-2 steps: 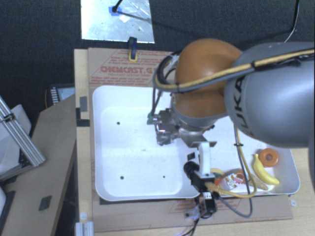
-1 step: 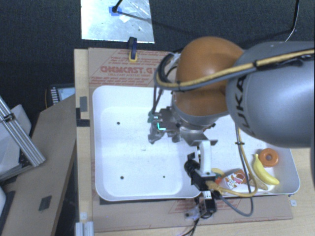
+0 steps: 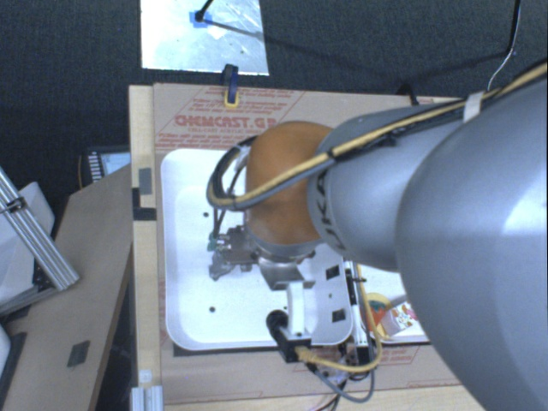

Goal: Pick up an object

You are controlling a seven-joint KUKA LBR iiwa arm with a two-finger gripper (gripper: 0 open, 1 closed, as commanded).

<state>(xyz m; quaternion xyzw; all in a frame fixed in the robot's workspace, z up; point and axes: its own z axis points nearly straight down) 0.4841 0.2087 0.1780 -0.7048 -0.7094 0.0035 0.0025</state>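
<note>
The grey arm with its orange band [image 3: 278, 187] reaches across from the right and covers most of both bins. My gripper [image 3: 224, 258] hangs low over the middle of the left white bin [image 3: 184, 229]; its dark metal tip is close to the bin floor. A small colourful object [image 3: 392, 315], red, yellow and white, lies in the right bin, just below the arm's edge. The arm hides the rest of the right bin and whatever lies in it.
Two tiny dark specks [image 3: 212, 308] mark the left bin's floor. Both bins rest on a cardboard sheet [image 3: 214, 114] with red print. A yellow-and-blue clamp [image 3: 230, 88] sits at the sheet's far edge. Cables [image 3: 338, 375] loop below the wrist near the front edge.
</note>
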